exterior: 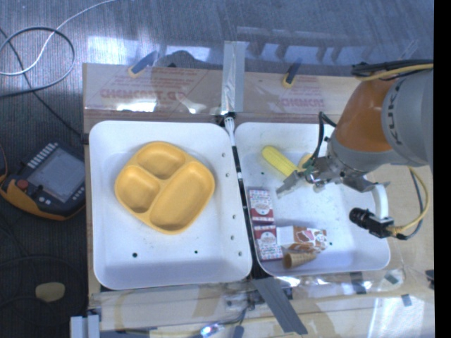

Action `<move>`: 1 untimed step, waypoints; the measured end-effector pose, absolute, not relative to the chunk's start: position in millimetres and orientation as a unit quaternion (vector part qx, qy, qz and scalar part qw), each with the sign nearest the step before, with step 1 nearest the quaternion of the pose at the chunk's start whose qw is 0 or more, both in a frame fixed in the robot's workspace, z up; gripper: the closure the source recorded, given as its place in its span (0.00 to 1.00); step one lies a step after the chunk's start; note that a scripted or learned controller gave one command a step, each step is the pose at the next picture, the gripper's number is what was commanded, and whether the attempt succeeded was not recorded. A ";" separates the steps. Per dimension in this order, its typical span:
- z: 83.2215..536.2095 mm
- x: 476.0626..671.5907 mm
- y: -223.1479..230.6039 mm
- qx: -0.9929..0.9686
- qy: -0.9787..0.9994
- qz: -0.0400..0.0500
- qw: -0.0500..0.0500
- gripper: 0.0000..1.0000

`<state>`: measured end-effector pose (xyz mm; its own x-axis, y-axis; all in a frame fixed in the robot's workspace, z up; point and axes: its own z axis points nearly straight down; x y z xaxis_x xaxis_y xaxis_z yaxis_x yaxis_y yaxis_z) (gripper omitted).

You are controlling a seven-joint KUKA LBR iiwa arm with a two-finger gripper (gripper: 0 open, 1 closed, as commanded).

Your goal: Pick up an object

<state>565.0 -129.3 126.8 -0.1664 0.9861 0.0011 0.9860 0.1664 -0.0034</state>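
Objects for picking lay in the right bin (366,255), and the 2 white bins sat side by side on the table (176,90). The left bin (106,259) held 1 big yellow plate (164,186) with 3 parts, lying near the middle of that bin. The grey arm (394,122) with its orange band reached in from the right, over the right bin. Its hand (296,178) hung low over the top half of that bin, with its fingers a little apart and nothing between them. A yellow corn piece (278,160) lay just beside the hand, up and to the left of it. A red and white box (262,222) lay along the left wall of the right bin. Near the bin's bottom wall, a snack packet (309,237) lay close beside an ice cream cone (300,258).
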 end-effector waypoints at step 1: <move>89.8 647.6 -112.4 -0.675 -0.738 -0.002 -0.005 0.00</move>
<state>647.6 -112.4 89.8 -0.0895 0.9960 -0.0046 0.9959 0.0896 0.0099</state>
